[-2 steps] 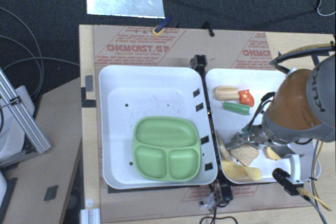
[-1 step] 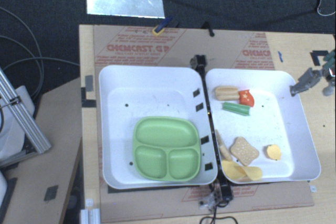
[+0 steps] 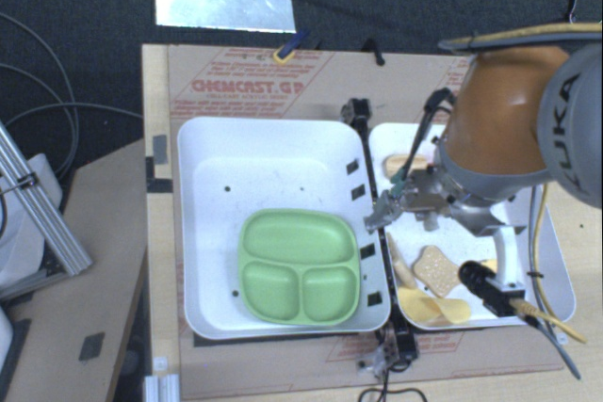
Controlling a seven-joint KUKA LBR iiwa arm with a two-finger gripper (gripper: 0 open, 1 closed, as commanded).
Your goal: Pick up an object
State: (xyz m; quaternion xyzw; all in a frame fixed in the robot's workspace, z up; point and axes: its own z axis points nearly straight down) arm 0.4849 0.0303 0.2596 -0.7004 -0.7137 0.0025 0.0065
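The grey arm with its orange band (image 3: 504, 113) stands highest and nearest, reaching in from the right over the right shallow white bin (image 3: 563, 295) and hiding much of its floor. Its gripper (image 3: 380, 214) hangs low at the bin's left wall, just beside the divide between the two bins. From this angle it cannot be told whether the gripper is spread, closed or grasping anything. Below the gripper, on the bin floor, lies a tan, speckled, cracker-like slab (image 3: 436, 269), flat, with its long axis slanting from upper left to lower right. Just to its left, close to the bin wall, a pale beige stick-shaped piece (image 3: 403, 268) lies on nearly the same slant. Near the bin's front edge, a cluster of curved yellow chip-like pieces (image 3: 431, 307) stretches left to right, just beside the slab's lower end. Toward the back of the bin a pale yellow rounded piece (image 3: 399, 165) shows partly from under the arm. The left shallow white bin (image 3: 273, 151) holds a light green plastic plate with three compartments (image 3: 300, 266), lying flat toward its front right corner. Both bins sit on a brown cardboard sheet with red lettering (image 3: 247, 86).
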